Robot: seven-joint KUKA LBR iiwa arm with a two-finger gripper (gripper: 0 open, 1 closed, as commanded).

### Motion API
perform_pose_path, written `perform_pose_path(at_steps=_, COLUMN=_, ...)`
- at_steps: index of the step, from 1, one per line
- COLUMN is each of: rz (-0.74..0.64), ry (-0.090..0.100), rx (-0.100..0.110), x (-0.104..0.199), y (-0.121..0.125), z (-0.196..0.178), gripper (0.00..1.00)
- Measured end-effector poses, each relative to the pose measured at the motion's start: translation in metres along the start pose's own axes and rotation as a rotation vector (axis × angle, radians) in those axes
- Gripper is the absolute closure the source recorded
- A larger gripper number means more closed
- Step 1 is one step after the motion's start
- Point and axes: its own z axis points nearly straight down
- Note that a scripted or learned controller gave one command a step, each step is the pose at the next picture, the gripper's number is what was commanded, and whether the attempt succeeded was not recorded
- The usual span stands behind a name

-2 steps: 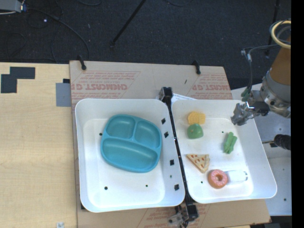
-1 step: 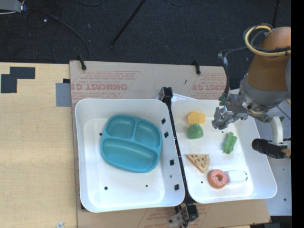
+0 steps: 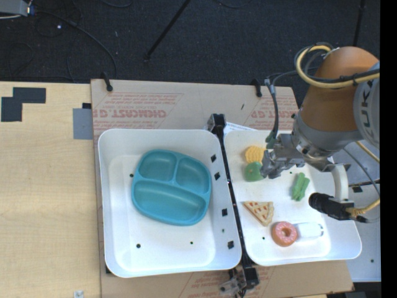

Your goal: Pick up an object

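You had two white bins side by side on the bench. The left bin (image 3: 118, 166) carried only a teal divided plate (image 3: 172, 187), lying flat near its middle, and nothing there had been touched as far as the view showed. The right bin (image 3: 347, 244) held all the small things, and that was where your arm (image 3: 338, 101) had gone, reaching in from the right with its orange band over the bin's upper part.

The gripper (image 3: 271, 165) sat low over the upper-left part of the right bin, just beside a green rounded piece (image 3: 252, 172) and close below a yellow corn-like piece (image 3: 253, 153). It may have been touching the green piece, but the wrist body covered the fingertips, so you could not tell from this view whether they were spread or pressed together, nor whether anything sat between them.

So judge the pick as not yet done: every object lay on the bin floor. A green elongated piece (image 3: 300, 186) lay to the gripper's right, a waffle wedge (image 3: 260, 212) below it, and a pink doughnut (image 3: 285, 233) touching a white cylinder (image 3: 309, 231) near the bottom edge. What was left was the grasp itself, probably on the green rounded piece, then a lift clear of the bin.
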Motion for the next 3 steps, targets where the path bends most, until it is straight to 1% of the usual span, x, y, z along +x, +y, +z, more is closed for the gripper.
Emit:
perform_pose_path(at_steps=1, rz=-0.001, ry=0.0, rx=-0.001, x=0.05, y=-0.015, z=-0.002, gripper=1.0)
perform_pose_path(at_steps=2, rz=-0.001, ry=-0.001, rx=0.001, x=0.101, y=-0.017, z=0.015, gripper=1.0)
perform_pose_path(at_steps=3, rz=-0.002, ry=-0.001, rx=0.0, x=0.153, y=-0.018, z=0.022, gripper=1.0)
